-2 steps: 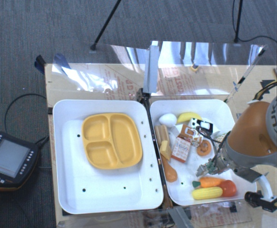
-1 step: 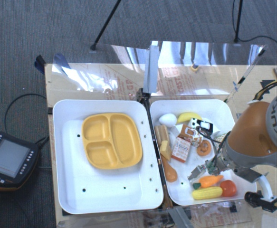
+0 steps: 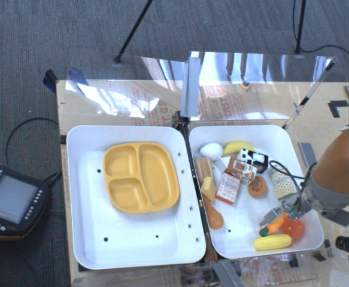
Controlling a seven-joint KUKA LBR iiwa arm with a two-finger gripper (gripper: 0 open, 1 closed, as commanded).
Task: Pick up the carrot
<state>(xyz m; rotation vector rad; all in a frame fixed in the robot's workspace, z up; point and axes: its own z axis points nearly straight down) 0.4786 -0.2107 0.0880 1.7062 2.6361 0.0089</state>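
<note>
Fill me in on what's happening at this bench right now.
The arm has reached into the right bin from the right, and its end effector sits low in the near right corner, right at the carrot. The carrot lies among a red piece and a corn cob, not visibly lifted. The left bin holds a yellow divided plate.

A single fixed camera looks down at a slant from above the bench (image 3: 132, 103). It stands far enough back to take in both white bins (image 3: 81, 160) and surrounding floor (image 3: 18, 40).
</note>
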